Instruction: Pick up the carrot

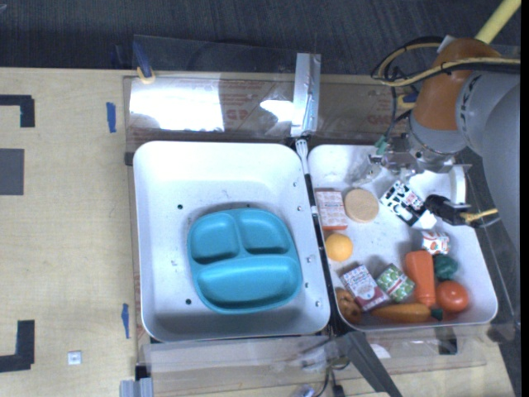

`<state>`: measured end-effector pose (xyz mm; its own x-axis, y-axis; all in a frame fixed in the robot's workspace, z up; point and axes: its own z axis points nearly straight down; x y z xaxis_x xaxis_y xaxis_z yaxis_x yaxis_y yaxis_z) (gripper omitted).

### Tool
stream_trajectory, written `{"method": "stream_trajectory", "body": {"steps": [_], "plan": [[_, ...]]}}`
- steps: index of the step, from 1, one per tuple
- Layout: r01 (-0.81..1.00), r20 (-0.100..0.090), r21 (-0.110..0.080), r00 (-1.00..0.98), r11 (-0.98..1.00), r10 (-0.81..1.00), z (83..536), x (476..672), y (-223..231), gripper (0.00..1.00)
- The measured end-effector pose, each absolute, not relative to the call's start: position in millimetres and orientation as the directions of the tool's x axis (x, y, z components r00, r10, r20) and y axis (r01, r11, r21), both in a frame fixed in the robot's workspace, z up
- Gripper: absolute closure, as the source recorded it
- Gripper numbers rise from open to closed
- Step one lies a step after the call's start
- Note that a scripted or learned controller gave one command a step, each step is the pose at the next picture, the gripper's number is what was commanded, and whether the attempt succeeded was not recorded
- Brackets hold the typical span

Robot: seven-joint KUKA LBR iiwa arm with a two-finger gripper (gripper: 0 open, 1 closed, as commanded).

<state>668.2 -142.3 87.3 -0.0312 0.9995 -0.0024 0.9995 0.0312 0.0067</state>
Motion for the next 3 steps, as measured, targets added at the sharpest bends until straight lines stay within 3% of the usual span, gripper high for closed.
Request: {"method": "stream_trajectory", "body": {"steps": [1,2,3], "plan": [[0.980,0.001,-0.001,0.199,-0.199,0.980,85.4,667.2,-101.8,0.00],[0.988,-0.001,-0.001,0.157,-0.157,0.988,85.2,666.9,-108.7,0.00],[0.961,0.000,0.000,0.276,-0.276,0.961,132.5,604.2,-159.6,0.00]]}}
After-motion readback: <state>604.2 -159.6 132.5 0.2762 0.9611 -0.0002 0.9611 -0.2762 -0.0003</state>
